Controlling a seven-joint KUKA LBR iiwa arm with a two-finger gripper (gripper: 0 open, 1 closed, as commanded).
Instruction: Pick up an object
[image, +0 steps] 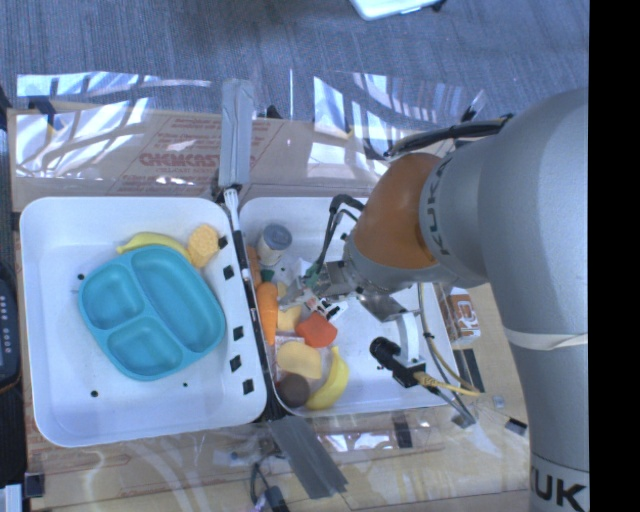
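The right bin (390, 395) holds a pile of toy food along its left side: an orange carrot (267, 311), a red piece (317, 330), a yellow banana (333, 384), a pale yellow piece (298, 359), a brown round piece (292, 389) and a grey-lidded jar (273, 240). My gripper (316, 289) is down in this bin, right above the pile, between the carrot and the red piece. The grey arm with its orange band (400, 225) hides the bin's right half.
The left bin (50, 400) holds a blue divided tray (150, 310), with a yellow banana (150, 241) and an orange round piece (204, 242) at its far edge. A black divider rail (240, 300) separates the bins. Cables (440, 375) trail at the right.
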